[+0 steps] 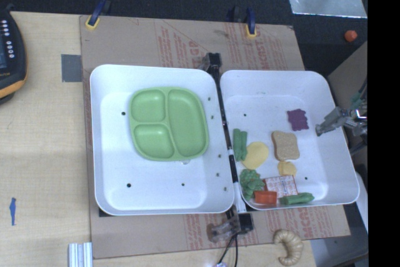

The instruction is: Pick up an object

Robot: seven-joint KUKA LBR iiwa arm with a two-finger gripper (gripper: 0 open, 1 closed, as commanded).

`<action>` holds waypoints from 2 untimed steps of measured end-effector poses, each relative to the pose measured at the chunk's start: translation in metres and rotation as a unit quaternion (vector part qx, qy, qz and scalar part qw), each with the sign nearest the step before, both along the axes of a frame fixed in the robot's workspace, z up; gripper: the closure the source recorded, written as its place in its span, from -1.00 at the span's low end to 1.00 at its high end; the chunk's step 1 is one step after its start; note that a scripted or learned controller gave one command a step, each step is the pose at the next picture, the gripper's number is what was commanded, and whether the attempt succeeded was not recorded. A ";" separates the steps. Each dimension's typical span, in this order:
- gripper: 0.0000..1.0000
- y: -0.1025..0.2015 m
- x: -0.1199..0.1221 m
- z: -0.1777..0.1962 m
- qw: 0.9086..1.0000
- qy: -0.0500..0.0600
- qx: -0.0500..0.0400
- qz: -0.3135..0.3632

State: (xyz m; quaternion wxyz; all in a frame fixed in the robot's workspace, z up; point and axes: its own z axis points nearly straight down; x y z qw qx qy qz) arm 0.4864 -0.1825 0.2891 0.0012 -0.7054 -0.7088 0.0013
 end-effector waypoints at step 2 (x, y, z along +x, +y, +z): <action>-1.00 -0.030 0.054 -0.159 1.000 -0.002 -0.001 0.002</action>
